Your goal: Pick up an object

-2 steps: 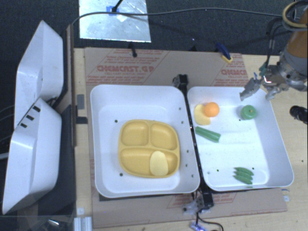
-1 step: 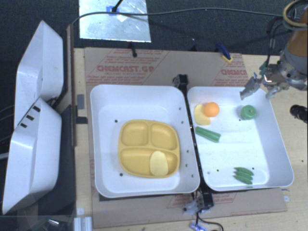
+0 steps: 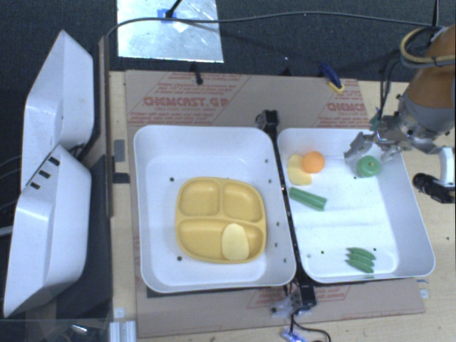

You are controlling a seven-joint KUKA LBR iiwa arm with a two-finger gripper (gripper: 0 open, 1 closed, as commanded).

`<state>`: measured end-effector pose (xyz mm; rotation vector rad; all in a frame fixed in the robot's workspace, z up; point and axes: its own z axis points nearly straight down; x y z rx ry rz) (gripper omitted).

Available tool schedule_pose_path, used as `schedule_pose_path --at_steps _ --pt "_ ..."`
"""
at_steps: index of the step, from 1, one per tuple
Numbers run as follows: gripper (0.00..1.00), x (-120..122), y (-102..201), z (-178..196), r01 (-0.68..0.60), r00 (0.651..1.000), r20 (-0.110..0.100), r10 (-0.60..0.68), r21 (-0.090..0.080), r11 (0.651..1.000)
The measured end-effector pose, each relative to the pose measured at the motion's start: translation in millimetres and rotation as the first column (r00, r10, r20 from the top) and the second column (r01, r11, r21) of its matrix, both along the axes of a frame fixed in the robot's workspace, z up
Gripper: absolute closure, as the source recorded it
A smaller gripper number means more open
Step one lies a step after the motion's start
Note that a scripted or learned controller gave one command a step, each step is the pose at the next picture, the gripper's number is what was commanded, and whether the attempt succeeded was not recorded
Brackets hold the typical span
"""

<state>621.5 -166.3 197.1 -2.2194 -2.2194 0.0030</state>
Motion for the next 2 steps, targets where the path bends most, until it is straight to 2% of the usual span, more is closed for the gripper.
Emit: schedule_pose_path --at_steps 2 --pt "0.00 4 -5 -111 0.000 1.000 0.001 0.000 0.000 1.000"
